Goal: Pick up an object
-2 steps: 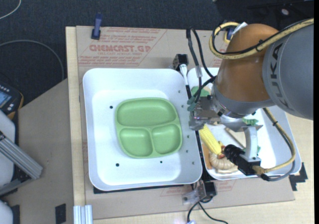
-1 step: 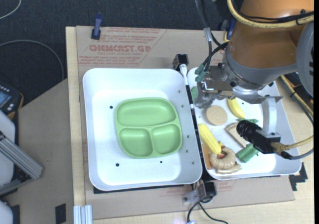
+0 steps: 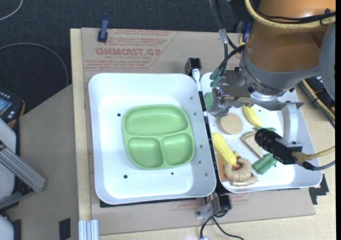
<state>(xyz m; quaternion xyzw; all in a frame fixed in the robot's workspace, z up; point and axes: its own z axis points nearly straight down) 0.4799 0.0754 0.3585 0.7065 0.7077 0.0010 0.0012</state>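
Jaws [image 3: 219,106] low in the right bin [image 3: 309,177], state indiscernible. Cookie [image 3: 231,124] just beside them, banana [image 3: 252,116] and corn [image 3: 224,148] near. Nothing visibly lifted; pick remains.

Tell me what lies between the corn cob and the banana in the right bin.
In the camera view, a round tan cookie-like disc lies between the corn cob and the banana.

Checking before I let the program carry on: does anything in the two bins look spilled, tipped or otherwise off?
Nothing stands out. The green three-compartment plastic plate lies flat in the left white bin. The yellow corn cob, tan round cracker and yellow banana all lie inside the right white bin.
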